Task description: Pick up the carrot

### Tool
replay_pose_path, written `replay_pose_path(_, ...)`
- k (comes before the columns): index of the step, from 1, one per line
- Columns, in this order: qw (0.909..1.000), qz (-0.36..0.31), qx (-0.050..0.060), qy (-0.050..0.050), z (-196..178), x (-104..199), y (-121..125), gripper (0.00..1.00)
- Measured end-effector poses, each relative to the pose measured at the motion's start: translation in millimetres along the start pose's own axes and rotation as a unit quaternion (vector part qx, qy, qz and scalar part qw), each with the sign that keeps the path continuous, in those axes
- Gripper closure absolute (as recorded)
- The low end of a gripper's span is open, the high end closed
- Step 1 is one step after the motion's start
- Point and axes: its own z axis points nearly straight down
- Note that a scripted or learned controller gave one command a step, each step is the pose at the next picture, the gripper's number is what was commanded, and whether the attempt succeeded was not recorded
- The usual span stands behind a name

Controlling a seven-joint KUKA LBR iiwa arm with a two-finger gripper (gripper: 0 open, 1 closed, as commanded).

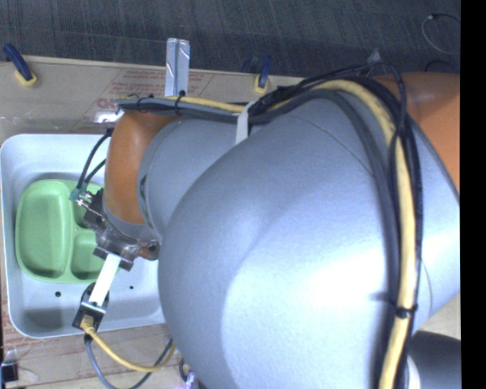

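Observation:
My grey arm with its orange band (130,168) reaches over the left white bin (24,148) and covers most of the view. The gripper (97,217) hangs below the wrist at the right edge of a light green divided dish (42,229) lying in that bin. The wrist hides the gripper's tips. A small orange-brown sliver (148,251) peeks out under the wrist; I cannot tell whether it is the carrot.
A white bracket (101,286) with a yellow cable (121,355) juts from the wrist toward the bin's front wall. Blue clamps (20,63) and a metal post (176,63) stand on the bench's far edge. The arm covers the right bin.

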Motion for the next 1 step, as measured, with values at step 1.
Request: replay_pose_path(1,0.9853,0.171,-0.001,0.001,-26.4,21.8,-14.7,1.00)
